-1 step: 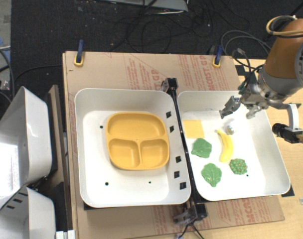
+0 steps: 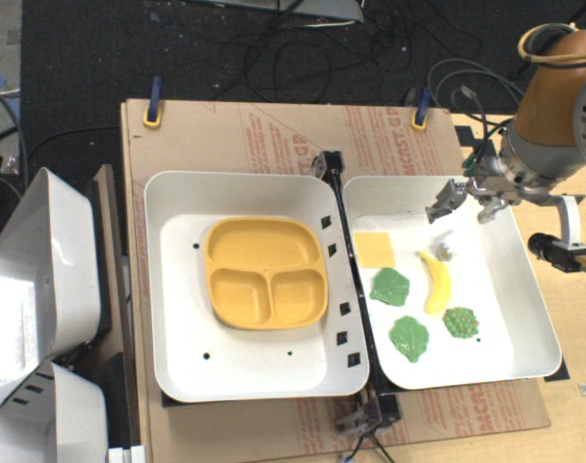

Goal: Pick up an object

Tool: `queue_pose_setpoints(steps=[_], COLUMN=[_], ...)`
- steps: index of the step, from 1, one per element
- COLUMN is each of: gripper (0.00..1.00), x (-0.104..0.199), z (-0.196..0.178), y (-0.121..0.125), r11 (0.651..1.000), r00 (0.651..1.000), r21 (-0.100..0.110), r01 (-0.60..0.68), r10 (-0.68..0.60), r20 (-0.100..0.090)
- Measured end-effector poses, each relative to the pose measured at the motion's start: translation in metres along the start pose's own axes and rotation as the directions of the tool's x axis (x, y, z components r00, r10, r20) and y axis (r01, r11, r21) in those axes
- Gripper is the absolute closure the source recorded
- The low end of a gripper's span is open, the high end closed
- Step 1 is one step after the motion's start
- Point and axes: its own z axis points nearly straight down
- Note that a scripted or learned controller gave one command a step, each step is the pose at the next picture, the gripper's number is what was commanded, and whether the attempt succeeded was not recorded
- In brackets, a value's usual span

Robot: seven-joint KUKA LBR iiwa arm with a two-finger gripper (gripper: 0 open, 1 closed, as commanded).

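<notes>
In the right bin point(image 2: 524, 287) lie a yellow banana point(image 2: 436, 283), a pale yellow square slice point(image 2: 374, 250), two green leafy pieces point(image 2: 390, 286) point(image 2: 409, 338) and a small green broccoli floret point(image 2: 461, 322). My gripper point(image 2: 466, 201) hovers over the bin's far right part, above and beyond the banana. Its two fingers stand spread with nothing between them. A small grey spot point(image 2: 444, 252) lies just past the banana's far tip.
The left bin point(image 2: 177, 355) holds a yellow divided plate point(image 2: 267, 271). A black divider point(image 2: 346, 278) runs between the bins. Both bins rest on a cardboard sheet point(image 2: 274, 128) held by clamps. White tubs point(image 2: 42, 268) stand at the far left. Cables trail behind the arm.
</notes>
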Motion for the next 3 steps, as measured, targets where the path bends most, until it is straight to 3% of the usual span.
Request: queue_pose_setpoints(steps=[1, 2, 3], gripper=[0.00, 0.00, 1.00], x=[0.000, -0.002, -0.005], z=[0.060, 0.083, 0.073], y=[-0.009, -0.003, -0.002], r11=[1.000, 1.000, 1.000], r00=[1.000, 1.000, 1.000], r21=[0.005, -0.019, -0.027], r01=[-0.002, -0.002, -0.002], r10=[0.002, 0.002, 0.002], r20=[-0.001, 0.007, 0.015])
